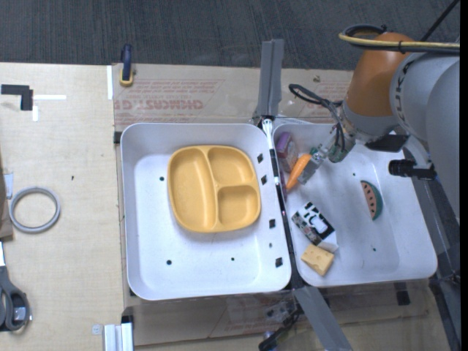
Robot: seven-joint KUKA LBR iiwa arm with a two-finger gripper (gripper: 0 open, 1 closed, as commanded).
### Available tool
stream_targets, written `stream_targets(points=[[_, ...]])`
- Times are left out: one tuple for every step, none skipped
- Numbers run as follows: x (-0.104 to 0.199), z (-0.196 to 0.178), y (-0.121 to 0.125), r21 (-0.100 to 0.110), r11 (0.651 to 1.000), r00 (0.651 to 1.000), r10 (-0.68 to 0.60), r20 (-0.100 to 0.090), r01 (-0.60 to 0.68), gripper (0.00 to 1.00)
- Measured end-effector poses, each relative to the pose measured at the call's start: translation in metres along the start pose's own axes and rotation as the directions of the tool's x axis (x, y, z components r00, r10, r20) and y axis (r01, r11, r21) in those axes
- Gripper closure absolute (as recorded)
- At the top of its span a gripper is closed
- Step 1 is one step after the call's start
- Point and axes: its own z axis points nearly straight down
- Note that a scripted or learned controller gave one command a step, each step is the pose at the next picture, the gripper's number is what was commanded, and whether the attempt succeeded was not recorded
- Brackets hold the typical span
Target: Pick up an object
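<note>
My gripper is low in the right bin, near its back left corner. It sits right at the upper end of an orange carrot that lies slanted by the bin's left wall. A purple item lies just behind the carrot. Further forward in the same bin are a black and white packet and a yellow cheese wedge. A watermelon slice lies to the right of the gripper.
The left bin holds a yellow divided plate. The divider between the bins runs close beside the carrot. On the bench to the left lie a grey tape ring and scissors.
</note>
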Motion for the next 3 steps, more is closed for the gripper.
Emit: stream_targets(points=[[-0.004,-0.012,0.0,-0.002,1.0,1.0,-0.002,0.015,0.002,1.0],[-0.003,-0.011,0.0,-0.002,1.0,1.0,-0.003,0.015,0.003,0.0],[0.012,-0.09,0.007,-0.011,0.999,0.999,0.046,0.01,-0.046,0.0]])
